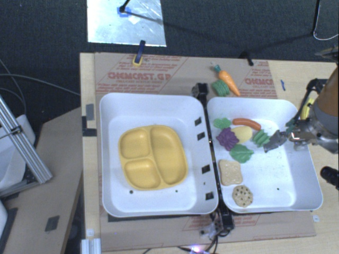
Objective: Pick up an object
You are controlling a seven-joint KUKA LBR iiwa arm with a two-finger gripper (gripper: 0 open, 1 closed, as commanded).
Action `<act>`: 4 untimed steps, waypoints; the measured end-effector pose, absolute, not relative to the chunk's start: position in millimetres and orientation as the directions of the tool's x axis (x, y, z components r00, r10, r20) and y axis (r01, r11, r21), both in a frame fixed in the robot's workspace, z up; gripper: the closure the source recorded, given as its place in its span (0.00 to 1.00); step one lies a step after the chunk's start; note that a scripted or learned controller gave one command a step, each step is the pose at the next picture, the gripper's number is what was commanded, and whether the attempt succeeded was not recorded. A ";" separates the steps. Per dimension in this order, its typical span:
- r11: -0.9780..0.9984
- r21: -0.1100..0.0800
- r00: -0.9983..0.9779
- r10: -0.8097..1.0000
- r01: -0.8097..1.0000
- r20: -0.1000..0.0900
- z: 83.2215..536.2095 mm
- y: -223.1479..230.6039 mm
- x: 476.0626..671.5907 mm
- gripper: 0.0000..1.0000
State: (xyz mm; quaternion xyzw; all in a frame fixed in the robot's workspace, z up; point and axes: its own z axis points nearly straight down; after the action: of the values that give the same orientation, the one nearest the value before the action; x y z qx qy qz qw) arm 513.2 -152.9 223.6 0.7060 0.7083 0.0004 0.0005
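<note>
The toy foods lie clustered in the left half of the right bin (pixel 302 192): a red sausage (pixel 247 123) at the top, a green leafy piece (pixel 222 123) to its left, a purple grape bunch (pixel 227 138) below that, a pale yellow piece (pixel 243 134) touching the grapes, a green ridged piece (pixel 260 138) to its right, and a green leaf (pixel 241 153) under them. Lower down sit a slice of toast (pixel 230 172) and a chocolate-chip cookie (pixel 242 196), near each other but apart. The pincer (pixel 273 141) hangs over the right bin just beside the green ridged piece, its dark tips pointing left; whether it is released or clenched cannot be told, and nothing is seen between its tips. The left bin (pixel 114 107) holds a yellow divided plate (pixel 153 157). A toy carrot (pixel 228 80) lies on the surface (pixel 175 70) behind the bins
</note>
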 end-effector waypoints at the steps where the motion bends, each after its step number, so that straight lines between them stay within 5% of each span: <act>1: 0.005 -0.001 -0.005 1.000 1.000 0.000 125.9 -165.7 559.6 0.00; 2: 0.008 0.013 -0.008 1.000 1.000 -0.006 89.0 -123.8 621.5 0.00; 3: 0.004 0.031 -0.004 1.000 1.000 -0.012 107.5 -128.7 624.8 1.00; 4: -0.001 0.010 0.001 1.000 1.000 -0.004 88.4 -118.8 579.7 1.00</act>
State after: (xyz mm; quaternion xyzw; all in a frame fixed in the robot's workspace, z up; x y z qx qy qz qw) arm 579.7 -118.8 88.4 0.7075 0.7067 0.0020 0.0050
